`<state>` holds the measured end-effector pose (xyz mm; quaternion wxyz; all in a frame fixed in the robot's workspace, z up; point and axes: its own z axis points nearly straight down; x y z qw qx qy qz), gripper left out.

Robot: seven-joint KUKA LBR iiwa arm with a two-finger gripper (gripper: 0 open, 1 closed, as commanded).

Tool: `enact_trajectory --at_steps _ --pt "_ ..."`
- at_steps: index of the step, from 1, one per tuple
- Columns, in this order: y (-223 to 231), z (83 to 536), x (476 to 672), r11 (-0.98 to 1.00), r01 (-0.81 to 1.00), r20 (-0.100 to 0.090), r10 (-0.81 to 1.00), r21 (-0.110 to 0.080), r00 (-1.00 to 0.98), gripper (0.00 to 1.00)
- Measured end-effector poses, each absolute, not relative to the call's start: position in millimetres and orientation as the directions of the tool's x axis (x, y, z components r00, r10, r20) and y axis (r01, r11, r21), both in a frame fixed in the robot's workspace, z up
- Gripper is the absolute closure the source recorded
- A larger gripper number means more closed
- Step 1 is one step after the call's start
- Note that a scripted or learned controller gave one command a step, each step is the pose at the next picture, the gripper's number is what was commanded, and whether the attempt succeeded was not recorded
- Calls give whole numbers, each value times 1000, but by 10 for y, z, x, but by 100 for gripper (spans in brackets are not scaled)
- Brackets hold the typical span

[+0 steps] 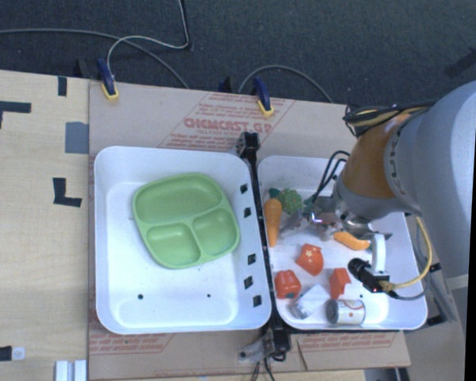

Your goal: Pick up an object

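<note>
Reaching into the right bin [406, 314], the arm [430, 164] hangs over its upper middle, with the gripper [322, 216] low among the toys. Whether it is apart, together or clamped on anything, I cannot tell; the wrist hides it.

Nearest the bench's front edge: a small white-and-grey can-like piece [344, 312] lying on its side, beside a pale grey lump [302, 308]. Next back, three red-orange chunks [310, 259], blocky and matte, plastic by the look. An orange wedge [351, 240] sits just beside the wrist. Furthest back, a carrot [272, 219] lies along the divider, touching or nearly touching a knobbly green broccoli piece [291, 201].

Candidate targets judged to be the broccoli or carrot, being nearest the gripper. Advice: descend straight, centre on one item, avoid the divider wall, since the crowding there could let a neighbour be nudged or pinched too.

Left bin [105, 298]: a smooth pale green plate [186, 220] with three compartments, glossy, rounded corners. Both bins rest on printed cardboard [217, 125].
</note>
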<state>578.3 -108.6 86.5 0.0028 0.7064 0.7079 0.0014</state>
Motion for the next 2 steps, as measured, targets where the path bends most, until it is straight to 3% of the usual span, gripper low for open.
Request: enact_trajectory --at_steps 1,2 --pt "-1204 896 5287 0 1000 -1 1000 -2 0 0" --pt "-1197 992 5292 1 1000 0 1000 -2 -1 100"
